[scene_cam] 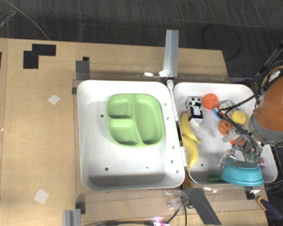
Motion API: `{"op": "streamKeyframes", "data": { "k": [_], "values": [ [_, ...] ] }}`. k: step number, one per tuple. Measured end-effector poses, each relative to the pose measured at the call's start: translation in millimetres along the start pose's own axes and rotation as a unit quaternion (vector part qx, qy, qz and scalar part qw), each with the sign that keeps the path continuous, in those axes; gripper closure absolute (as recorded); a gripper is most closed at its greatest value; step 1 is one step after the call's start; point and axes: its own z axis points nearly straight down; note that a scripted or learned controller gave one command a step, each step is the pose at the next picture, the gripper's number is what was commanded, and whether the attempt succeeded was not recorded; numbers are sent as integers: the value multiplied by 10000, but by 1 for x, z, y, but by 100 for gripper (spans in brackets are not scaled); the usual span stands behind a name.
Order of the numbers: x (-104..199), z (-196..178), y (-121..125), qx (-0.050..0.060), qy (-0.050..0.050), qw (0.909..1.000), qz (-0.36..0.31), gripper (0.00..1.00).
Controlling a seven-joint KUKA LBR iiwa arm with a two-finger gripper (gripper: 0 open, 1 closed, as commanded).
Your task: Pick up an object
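Near edge of right bin (198,175): teal bowl (243,174), pincer (245,150) low just above it, finger spread unreadable amid cables; approach step, I judge. Next calls for a centred close. Beyond: banana (190,140), orange ball (210,100); left bin holds green tray (134,119)

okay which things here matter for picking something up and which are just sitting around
For the job: gripper, teal bowl beneath it, banana, orange ball, black-and-white toy, yellow ball, right bin.

Just sitting: green divided plate, left bin.
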Motion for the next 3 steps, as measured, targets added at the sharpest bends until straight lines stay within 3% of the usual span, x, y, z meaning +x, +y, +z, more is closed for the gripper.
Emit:
{"op": "streamKeyframes", "data": {
  "k": [1, 2, 3],
  "values": [
    [6, 41, 14, -1, -17, 9992, -410, 0],
    [10, 41, 27, -3, -48, 10000, -59, 0],
    [20, 40, 48, -6, -61, 9995, -308, 0]
  ]
}}
